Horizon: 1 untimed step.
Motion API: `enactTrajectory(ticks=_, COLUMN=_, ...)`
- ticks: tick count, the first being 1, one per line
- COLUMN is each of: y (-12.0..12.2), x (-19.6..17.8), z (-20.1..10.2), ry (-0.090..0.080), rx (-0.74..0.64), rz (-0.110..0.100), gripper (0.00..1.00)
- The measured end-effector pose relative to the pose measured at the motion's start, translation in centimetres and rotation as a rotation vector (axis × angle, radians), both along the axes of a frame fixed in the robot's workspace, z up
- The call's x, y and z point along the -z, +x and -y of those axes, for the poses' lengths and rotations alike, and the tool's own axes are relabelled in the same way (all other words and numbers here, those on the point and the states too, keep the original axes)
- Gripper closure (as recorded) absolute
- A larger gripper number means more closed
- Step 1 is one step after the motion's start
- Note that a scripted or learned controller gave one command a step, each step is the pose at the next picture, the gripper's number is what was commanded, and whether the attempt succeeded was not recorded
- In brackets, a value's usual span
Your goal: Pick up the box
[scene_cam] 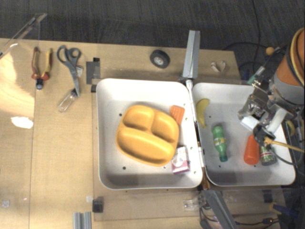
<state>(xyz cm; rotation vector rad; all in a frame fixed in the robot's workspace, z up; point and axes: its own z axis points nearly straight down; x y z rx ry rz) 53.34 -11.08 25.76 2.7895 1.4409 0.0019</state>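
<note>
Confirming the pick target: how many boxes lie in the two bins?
1: a small pink-and-white cardboard box in the near right corner of the left white bin, beside the big yellow plastic lump. The arm could hide others.

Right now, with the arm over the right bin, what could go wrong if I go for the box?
1. The box lies in the left bin, tight between the yellow dish and the bin's right wall; the claw may lack room and strike either.
2. The claw is over the right bin; a low sweep across could knock the green bottle or catch the bins' rims.
</note>
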Motion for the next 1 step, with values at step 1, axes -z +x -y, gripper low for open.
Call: enactTrajectory(ticks=1, y=4.52, x=-0.46, z=0.3, ry=-0.001, rx=-0.357, rz=0.0, gripper=1.0)
